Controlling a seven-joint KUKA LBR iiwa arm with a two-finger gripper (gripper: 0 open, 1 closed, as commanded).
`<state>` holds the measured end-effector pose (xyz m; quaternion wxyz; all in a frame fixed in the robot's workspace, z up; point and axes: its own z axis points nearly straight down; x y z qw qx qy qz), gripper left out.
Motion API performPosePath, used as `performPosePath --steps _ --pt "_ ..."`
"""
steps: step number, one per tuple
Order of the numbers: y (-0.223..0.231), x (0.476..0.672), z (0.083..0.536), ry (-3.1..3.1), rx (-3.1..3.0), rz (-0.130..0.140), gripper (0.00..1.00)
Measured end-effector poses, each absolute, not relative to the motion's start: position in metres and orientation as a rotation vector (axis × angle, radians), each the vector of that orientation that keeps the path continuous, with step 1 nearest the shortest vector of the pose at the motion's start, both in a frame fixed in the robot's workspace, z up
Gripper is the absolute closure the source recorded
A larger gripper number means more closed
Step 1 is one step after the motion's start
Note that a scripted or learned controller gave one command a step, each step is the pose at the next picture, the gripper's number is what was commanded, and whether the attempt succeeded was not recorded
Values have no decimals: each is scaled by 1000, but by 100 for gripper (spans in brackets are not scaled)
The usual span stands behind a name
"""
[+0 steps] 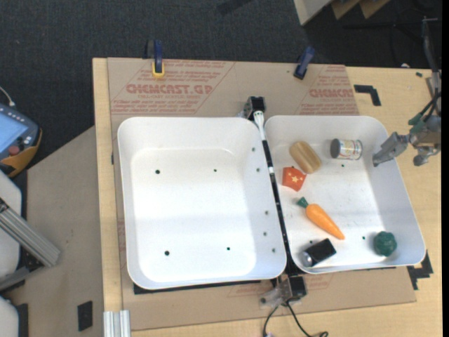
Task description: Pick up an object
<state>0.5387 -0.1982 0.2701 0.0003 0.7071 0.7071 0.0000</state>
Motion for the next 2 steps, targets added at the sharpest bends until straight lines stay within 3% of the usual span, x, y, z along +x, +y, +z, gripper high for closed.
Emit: performPosePath --steps 1,2 --pt "-191 481 155 2228 2235 -10 0" --pt "-225 537 200 2218 2214 2 0"
